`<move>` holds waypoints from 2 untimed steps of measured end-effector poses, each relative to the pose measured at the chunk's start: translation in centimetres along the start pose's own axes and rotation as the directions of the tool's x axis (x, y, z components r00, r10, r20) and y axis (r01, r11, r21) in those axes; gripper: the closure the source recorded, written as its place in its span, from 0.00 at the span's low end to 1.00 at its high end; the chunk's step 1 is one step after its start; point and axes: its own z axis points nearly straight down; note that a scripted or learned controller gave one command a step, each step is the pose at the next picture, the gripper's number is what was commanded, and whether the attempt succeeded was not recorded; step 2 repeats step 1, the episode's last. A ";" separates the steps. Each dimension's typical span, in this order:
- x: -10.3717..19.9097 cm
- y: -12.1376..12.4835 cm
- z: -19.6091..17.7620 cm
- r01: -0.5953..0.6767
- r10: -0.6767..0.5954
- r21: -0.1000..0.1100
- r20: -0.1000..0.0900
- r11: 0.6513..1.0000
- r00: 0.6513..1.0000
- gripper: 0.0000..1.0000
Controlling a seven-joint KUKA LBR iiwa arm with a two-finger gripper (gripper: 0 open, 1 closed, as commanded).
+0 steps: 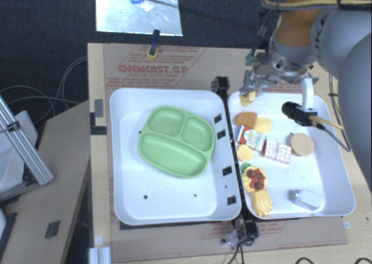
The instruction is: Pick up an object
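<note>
toy food pieces lie scattered in the right bin [343, 196] in the camera view, while the left bin [125, 199] carries a green divided plate [176, 140]. the gripper [249, 90] sits at the right bin's far left corner, and a small yellow piece [248, 97] seems to hang between its fingers, though whether they pinch it i cannot tell. it looks light, stiff and likely slick plastic; a hold across its narrow sides would suit. the bin wall and centre divider crowd it; open room lies toward the bin's middle.
</note>
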 end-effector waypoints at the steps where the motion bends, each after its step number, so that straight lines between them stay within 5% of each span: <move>1: 0.2 -0.9 1.9 -0.004 0.004 0.004 0.000 1.000 1.000 1.00; 2: 0.2 -0.9 1.9 -0.004 0.004 0.004 0.000 1.000 1.000 1.00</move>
